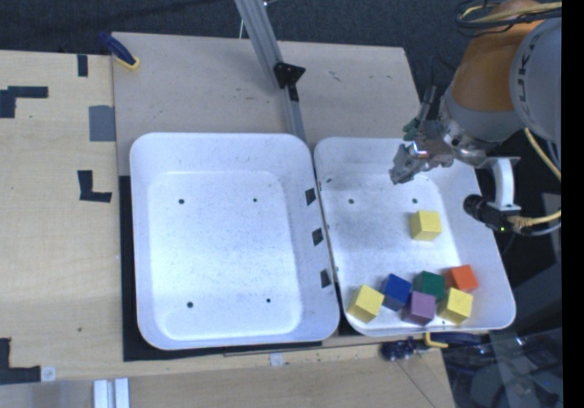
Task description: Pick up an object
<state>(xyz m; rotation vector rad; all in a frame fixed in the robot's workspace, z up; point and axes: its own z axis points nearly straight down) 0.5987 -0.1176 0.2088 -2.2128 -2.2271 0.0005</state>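
Note:
My gripper (402,172) hangs over the far part of the right bin (365,242), with nothing seen between its fingers. A lone yellow cube (425,224) lies in the bin, below and slightly right of the gripper, apart from it. Along the bin's near edge sits a cluster of cubes: yellow (367,302), blue (397,290), purple (422,306), green (429,285), orange (463,277) and another yellow (458,305).
The left bin (219,242) sits beside the right one. A slanted metal pole (260,23) crosses the bench behind the bins. The grey and orange arm (502,78) enters from the right, with cables by the bin's right rim.

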